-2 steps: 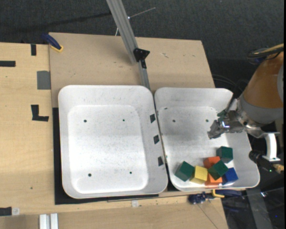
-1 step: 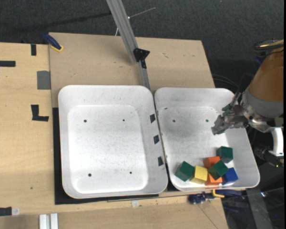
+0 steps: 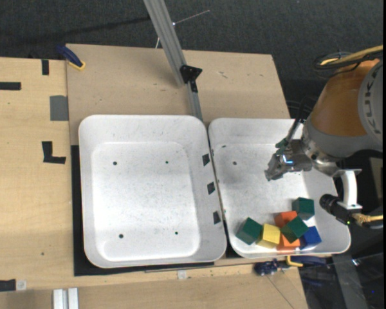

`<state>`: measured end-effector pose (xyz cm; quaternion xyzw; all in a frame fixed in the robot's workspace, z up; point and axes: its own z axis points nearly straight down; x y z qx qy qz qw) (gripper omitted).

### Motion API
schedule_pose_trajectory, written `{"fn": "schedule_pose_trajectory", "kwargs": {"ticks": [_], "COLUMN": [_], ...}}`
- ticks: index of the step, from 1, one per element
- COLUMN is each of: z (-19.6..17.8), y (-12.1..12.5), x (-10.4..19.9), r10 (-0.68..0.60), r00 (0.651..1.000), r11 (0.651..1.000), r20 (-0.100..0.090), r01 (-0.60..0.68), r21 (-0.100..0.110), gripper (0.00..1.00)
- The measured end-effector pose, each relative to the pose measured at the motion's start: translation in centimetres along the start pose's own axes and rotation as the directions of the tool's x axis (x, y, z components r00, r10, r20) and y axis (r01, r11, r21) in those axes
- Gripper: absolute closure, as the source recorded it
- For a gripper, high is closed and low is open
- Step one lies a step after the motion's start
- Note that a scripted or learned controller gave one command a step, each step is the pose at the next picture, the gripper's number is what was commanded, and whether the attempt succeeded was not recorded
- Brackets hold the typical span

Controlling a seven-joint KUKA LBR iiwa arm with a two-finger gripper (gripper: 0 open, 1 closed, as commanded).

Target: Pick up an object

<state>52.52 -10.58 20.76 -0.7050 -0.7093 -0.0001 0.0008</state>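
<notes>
Hovering over the right bin, our gripper hangs above bare floor near its middle; we cannot tell whether the jaws are apart or together. We see the coloured blocks clustered in that bin's near corner, apart from the gripper; the left bin sits alongside on the surface.

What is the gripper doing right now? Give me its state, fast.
Gripper: above the right bin, apart from the blocks; open or shut cannot be told.
</notes>
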Motion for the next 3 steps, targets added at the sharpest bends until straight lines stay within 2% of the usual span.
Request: {"fn": "schedule_pose_trajectory", "kwargs": {"ticks": [1,2,3], "z": [-0.3,0.3,-1.4], "y": [-0.7,-1.0,-1.2], "x": [6.3,11.4,16.4], "r10": [-0.002,-0.001,0.000], "r00": [1.000,1.000,1.000], "r11": [1.000,1.000,1.000], "r20": [-0.001,0.000,-0.001], "r01": [0.002,0.001,0.000], "r21": [0.001,0.002,0.000], "gripper": [1.00,1.00,1.00]}}
